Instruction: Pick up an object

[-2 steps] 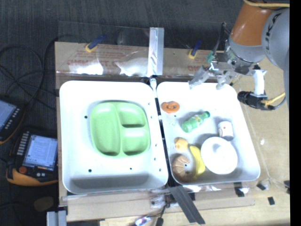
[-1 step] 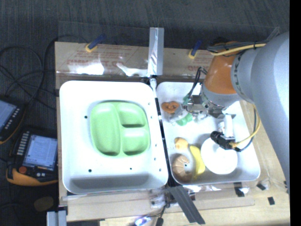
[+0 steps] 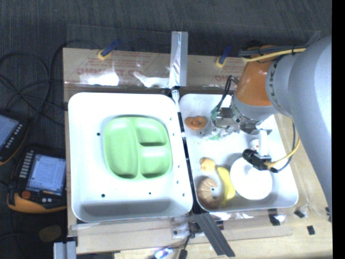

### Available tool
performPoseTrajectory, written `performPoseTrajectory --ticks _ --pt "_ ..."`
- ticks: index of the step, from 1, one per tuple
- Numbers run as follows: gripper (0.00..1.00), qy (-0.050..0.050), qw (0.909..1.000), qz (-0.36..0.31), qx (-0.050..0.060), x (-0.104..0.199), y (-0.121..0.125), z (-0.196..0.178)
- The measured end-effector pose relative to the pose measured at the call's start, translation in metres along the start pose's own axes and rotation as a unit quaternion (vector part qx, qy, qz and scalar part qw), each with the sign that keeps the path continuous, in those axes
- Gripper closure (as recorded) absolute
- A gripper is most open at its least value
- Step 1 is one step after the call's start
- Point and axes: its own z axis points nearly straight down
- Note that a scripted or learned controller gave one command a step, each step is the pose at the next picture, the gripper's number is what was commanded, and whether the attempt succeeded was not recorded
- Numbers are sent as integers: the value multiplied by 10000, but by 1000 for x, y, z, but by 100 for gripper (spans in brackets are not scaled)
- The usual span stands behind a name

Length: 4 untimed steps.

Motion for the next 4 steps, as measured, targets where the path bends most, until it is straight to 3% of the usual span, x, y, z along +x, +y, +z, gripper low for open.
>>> performPoseTrajectory --ticks 1,2,3,4 --pt "100 -23 9886 1504 -10 76 61 -78" --pt "100 -22 9635 2677 1 33 24 -77" --pt "100 -23 8977 4406 -3 -12 24 -106" --pt "100 -15 8882 4595 7 -13 -86 -104"
